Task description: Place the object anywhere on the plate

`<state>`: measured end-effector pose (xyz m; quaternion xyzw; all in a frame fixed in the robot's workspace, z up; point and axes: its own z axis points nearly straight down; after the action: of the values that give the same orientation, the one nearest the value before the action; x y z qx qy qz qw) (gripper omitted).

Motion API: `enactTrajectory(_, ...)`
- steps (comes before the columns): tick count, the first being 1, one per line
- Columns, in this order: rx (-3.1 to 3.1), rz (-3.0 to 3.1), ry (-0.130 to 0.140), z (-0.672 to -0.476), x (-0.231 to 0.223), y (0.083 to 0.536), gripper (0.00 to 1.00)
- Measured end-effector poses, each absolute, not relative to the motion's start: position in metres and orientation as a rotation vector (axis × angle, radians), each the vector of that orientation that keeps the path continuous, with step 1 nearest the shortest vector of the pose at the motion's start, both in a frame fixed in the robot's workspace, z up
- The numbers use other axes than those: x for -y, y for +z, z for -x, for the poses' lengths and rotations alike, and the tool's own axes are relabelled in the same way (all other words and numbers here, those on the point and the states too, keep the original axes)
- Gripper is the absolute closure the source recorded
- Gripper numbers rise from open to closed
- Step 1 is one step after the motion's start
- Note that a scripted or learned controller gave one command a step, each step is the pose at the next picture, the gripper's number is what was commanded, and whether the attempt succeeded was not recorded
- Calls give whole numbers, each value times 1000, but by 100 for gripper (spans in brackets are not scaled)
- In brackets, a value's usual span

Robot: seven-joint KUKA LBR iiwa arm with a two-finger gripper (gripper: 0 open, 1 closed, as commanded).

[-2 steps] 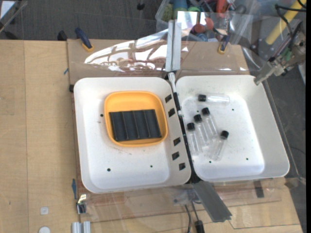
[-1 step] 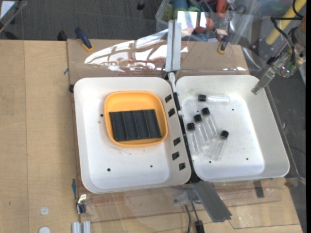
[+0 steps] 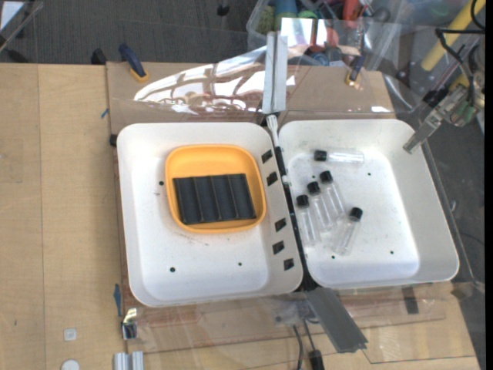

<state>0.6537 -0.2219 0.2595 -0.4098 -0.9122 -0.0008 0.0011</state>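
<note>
Since the clear tubes (image 3: 327,199) with black caps lie in the bin (image 3: 400,237) near the claw (image 3: 422,133), one should be pinched at its middle and set gently on the yellow plate (image 3: 216,160). Whether the claw is spread or pressed together cannot be told.

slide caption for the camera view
Orange plate holding a black ridged insert in the left bin; clear vials in the right bin.

A pale wooden counter (image 3: 54,206) fills the view from 7 to 10 o'clock. Dark grey floor (image 3: 154,14) lies at 11 o'clock. At 1 o'clock, a clear tub (image 3: 339,6) holds colourful clutter, with glare just below.
</note>
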Motion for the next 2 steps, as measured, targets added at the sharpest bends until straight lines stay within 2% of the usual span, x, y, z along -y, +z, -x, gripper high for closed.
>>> enactTrajectory(1,3022,854,-3,-649,221,257,0)
enactTrajectory(2,3008,904,-3,-630,222,279,0)
